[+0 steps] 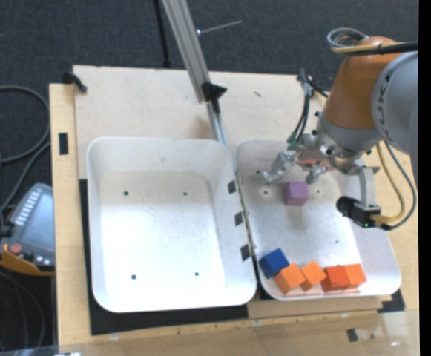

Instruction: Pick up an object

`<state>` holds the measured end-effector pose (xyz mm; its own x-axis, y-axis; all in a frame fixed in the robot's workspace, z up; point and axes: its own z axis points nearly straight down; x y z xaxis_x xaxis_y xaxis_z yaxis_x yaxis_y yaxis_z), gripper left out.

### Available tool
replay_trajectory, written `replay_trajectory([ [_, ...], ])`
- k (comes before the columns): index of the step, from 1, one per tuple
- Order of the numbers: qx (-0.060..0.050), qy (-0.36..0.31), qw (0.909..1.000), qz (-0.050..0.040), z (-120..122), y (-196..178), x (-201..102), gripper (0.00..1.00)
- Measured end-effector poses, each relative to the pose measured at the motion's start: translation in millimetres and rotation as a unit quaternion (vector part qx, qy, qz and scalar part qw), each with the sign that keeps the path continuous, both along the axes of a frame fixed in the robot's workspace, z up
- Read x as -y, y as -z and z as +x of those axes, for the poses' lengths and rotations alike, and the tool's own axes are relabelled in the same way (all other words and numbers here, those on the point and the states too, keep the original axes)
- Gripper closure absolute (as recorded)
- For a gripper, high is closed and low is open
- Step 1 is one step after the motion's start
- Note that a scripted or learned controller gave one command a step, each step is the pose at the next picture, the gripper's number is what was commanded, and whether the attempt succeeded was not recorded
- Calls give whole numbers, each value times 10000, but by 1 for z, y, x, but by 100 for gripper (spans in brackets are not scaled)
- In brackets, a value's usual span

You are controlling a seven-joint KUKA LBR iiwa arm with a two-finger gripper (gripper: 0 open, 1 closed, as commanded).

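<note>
The purple cube [296, 193] is sitting in the right bin [363, 232], just below the claw [297, 168], whose fingers are spreading released above it, grasping nothing. A blue cube [274, 261] and orange cubes [320, 276] are lining the bin's near edge.

Dark carpet floor [67, 21], wooden bench [141, 102], loose cables [0, 162], aluminium post [185, 35]

The grey arm [393, 87] with the orange band is extended in from the right, the wrist bent downward; the gripper [298, 170] is spread wide open.
</note>
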<state>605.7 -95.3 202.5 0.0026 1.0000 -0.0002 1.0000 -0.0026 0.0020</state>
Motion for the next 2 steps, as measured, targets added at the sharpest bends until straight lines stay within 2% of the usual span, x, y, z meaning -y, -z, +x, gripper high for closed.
replay_trajectory([
  [1, -33, 17, 10000, -18, 8, 71, 74, 0],
  [2, -15, -26, 10000, -5, 0, 107, 46, 0],
])
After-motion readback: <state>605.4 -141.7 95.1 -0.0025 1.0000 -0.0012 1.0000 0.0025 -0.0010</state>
